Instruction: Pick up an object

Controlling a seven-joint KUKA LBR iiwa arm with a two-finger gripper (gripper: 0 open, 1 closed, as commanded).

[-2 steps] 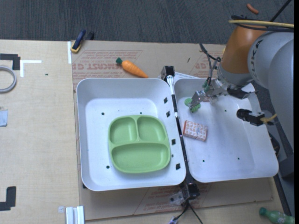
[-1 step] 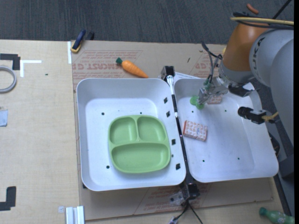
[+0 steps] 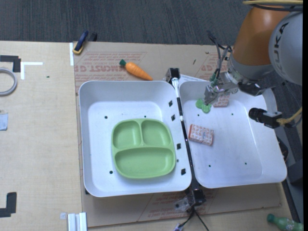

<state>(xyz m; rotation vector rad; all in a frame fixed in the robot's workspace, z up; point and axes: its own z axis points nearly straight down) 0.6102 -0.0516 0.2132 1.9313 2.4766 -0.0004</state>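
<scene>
A: Jaws: state unreadable; the gripper is low over the far left part of the right bin, too small and cluttered to resolve.

B: Objects there?

A: Small green item directly at the gripper tip, touching or just beside it, cannot tell which. Pinkish piece just right of the tip. Patterned box lies apart, nearer the bin's middle.

B: Left bin?

A: Green divided plate. Toy carrot on the cardboard beyond it.
</scene>
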